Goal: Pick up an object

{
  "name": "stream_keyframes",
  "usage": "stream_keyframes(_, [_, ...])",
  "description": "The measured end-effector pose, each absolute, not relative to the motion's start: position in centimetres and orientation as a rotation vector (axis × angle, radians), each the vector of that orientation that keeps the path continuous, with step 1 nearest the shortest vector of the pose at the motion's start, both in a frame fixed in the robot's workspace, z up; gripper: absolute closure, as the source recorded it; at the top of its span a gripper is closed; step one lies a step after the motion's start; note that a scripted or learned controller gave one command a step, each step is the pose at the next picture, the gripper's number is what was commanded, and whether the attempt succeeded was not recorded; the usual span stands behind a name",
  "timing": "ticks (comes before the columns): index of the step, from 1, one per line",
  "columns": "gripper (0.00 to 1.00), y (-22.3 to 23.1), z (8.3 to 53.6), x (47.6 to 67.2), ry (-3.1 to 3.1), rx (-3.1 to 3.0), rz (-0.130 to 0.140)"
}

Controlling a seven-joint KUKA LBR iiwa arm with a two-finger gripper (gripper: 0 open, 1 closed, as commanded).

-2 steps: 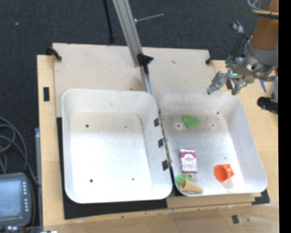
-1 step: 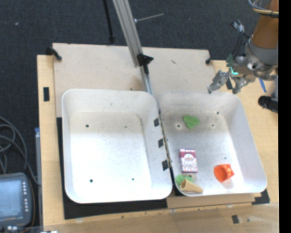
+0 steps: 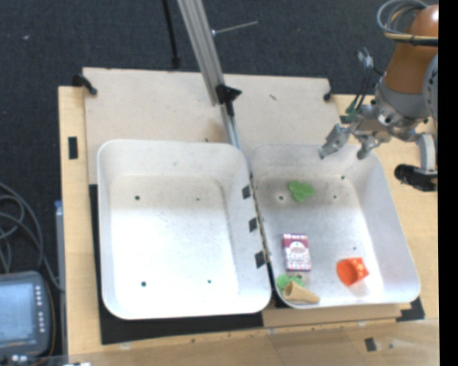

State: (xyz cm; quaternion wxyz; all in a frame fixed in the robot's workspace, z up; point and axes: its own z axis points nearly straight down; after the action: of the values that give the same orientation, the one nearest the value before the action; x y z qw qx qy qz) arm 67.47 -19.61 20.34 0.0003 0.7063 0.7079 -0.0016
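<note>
STATE: jaws of gripper [image 3: 346,145] spread, holding nothing, above right bin [image 3: 389,204] far rim | TARGET: orange cup [image 3: 352,271] near that bin's near-right corner | HANDLING: likely light, rigid, slippery; pinch its rim.

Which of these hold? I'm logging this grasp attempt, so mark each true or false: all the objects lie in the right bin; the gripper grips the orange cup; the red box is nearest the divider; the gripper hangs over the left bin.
1. All objects lie in the right bin: true.
2. The gripper grips the orange cup: false, the cup lies apart from it.
3. The red box sits near the divider: true.
4. The gripper hangs over the left bin: false, it hangs over the right bin's far edge.
</note>
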Motion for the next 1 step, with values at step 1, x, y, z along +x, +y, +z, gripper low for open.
stream_keyframes(1, [0.00,-19.16,16.02,67.56,2.231,2.213,-0.006])
